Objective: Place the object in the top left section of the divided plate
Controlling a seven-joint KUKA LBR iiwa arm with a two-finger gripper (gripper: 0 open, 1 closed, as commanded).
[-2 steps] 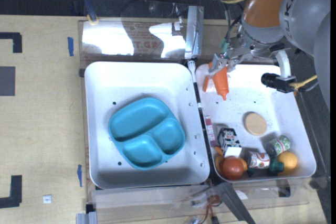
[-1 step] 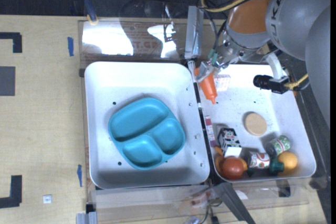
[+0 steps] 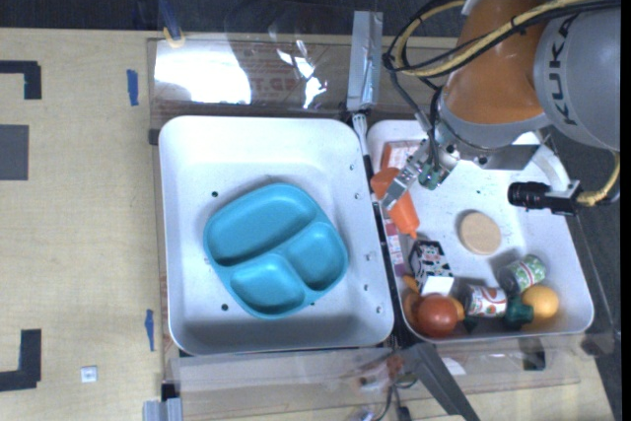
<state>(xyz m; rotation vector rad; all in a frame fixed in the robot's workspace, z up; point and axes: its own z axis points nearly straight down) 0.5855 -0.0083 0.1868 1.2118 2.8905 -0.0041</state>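
Broadly, we see the worktop bearing two bins. The left bin holds the blue divided plate; the arm's pincer hangs over the right bin. An orange object lies just left of it, long axis slanting; we cannot tell whether it is gripped. The plate lies farther left.

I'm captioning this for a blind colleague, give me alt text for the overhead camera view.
A grey and orange robot arm reaches from the right, its gripper low over an orange object at the left edge of the right bin, which also holds toy food. In the left bin sits a blue divided plate.
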